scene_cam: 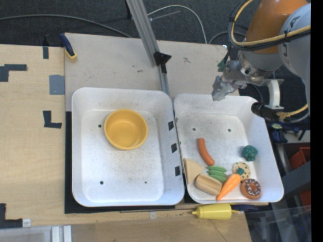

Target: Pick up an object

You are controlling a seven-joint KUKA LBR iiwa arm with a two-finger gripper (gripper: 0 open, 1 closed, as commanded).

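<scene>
The right bin holds toy food in its near half: an orange sausage, a green broccoli, a carrot, a green pea pod, a bread roll, a cheese wedge, a chocolate doughnut and a small cookie. My gripper hangs over the far edge of this bin, well above and behind the food. Nothing shows between its fingers.
A yellow bowl sits in the left bin. A yellow mustard bottle lies on the bench just in front of the right bin. A slanted metal pole stands behind the bins, ending between them. Cables trail across the back.
</scene>
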